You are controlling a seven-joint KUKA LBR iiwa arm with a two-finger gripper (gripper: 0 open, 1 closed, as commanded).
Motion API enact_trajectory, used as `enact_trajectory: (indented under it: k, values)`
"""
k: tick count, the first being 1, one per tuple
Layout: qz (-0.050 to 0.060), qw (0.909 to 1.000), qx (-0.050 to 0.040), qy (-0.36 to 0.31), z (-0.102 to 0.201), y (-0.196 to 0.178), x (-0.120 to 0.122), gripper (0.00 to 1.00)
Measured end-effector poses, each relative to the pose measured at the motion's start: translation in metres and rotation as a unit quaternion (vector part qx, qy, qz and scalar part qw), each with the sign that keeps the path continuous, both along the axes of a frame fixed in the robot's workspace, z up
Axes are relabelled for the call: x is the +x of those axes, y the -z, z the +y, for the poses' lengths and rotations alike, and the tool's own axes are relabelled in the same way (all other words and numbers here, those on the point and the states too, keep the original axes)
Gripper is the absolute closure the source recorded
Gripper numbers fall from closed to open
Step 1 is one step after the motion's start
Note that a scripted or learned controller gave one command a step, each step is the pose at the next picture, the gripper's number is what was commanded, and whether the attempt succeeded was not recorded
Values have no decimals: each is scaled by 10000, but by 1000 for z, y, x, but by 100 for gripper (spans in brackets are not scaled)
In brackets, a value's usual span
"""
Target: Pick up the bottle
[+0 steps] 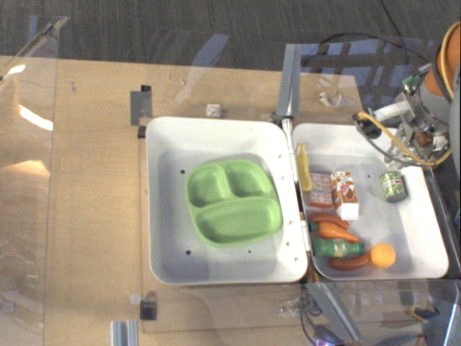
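Bottle [337, 249] — green, with a darker label band round its middle — is lying on its side in the right-hand bin [425, 215], near that bin's front-left corner, its long axis running roughly left to right across the view and tilting only slightly. Which end carries the cap is too small to tell. Taking the bottle as the landmark: an orange carrot [336, 230] is lying just behind it, touching or nearly so, on much the same line; a reddish-brown sausage [348, 263] is resting just in front of it; an orange ball [382, 255] is sitting just off its right end. Farther behind it a small red-and-white carton [345, 193] is lying beside a pinkish packet [320, 191], and a yellow banana [303, 168] is stretching along the bin's left wall. A small green-labelled can [393, 186] is sitting well behind and to the right of the bottle. The gripper [412, 137] is hanging farther off still in that direction, above the bin's back-right corner, well apart from the bottle, among yellow cabling — whether its grip is closed or released cannot be told. Left of the bottle, in the other bin [162, 193], a green divided plate [233, 202] is lying flat.
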State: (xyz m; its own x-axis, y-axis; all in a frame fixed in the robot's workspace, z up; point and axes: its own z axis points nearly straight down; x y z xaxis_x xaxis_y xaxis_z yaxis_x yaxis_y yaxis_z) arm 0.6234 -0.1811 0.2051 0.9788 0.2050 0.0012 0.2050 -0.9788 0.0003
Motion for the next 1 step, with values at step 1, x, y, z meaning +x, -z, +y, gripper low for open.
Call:
enact_trajectory:
  k: [1]
  values:
    - [-12,10000,1,-10,-23,-122,22,100]
